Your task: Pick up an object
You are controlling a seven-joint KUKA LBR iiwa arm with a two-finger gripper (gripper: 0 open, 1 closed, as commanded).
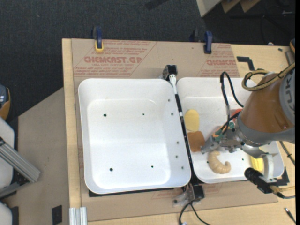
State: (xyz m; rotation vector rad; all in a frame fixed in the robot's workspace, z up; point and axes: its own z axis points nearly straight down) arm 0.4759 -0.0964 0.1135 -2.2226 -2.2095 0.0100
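The hand (212, 146) sits low in the right bin (206, 90), just above a curled tan pastry (219, 164), beside a brown block (195, 140); its opening cannot be told.

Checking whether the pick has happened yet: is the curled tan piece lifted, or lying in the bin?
Lying in the bin. The curled tan piece rests on the right bin's floor, below the gripper.

Grey arm (281, 90) with orange band, black cables along its wrist
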